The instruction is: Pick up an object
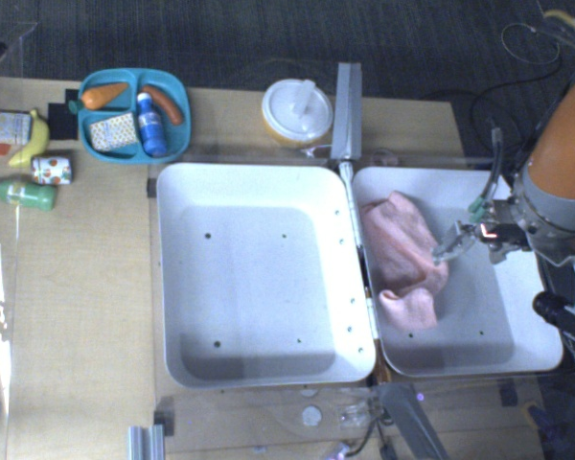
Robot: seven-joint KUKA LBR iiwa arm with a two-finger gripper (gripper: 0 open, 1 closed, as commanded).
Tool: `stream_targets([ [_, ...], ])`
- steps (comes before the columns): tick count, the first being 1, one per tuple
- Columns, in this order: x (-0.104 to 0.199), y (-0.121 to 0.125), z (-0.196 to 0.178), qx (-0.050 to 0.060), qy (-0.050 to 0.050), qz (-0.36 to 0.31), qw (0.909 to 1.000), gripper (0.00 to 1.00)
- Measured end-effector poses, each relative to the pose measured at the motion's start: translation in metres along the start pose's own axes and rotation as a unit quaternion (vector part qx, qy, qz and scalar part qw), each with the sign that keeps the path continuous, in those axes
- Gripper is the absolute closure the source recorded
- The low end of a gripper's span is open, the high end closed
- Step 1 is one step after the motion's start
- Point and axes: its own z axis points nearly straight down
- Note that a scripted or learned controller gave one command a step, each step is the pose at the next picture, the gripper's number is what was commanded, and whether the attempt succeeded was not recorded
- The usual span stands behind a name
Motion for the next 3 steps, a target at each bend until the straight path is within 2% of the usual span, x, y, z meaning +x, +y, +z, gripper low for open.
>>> stream_targets([
  [1, -0.019, 0.03, 0.079, 0.0, 0.0, -0.05, 0.9987, 0.0],
  [2, -0.017, 0.04, 0.168, -0.003, -0.001, -0.061, 0.9981, 0.0],
  [3, -0.016, 0.041, 0.158, -0.004, -0.001, -0.062, 0.9981, 1.0],
])
